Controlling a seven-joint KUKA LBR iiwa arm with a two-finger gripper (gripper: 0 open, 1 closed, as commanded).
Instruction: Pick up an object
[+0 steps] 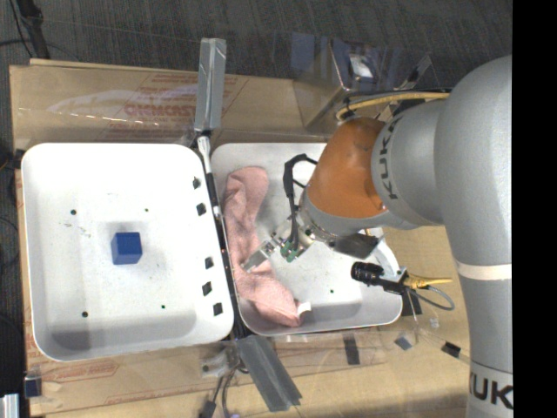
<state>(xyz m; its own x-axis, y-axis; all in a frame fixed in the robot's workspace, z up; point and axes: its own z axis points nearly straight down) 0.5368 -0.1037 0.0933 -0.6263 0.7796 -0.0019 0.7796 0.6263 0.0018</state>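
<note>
A pink cloth (pixel 248 225) lies crumpled along the left side of the right bin (pixel 348 312), stretching from the back to the front corner. My gripper (pixel 268 252) is low in that bin, with its tip at the cloth's right edge near the middle of the cloth. The arm's orange band and grey wrist hang over the bin's right half and hide what lies under them. A small blue cube (pixel 127 247) sits alone in the left bin (pixel 52 190), left of centre and far from the gripper.
A ridge with black clips (pixel 209 233) separates the two bins. A black cable and connector (pixel 374 274) trail from the wrist over the right bin's front right. Brown cardboard (pixel 113 103) lies behind the bins.
</note>
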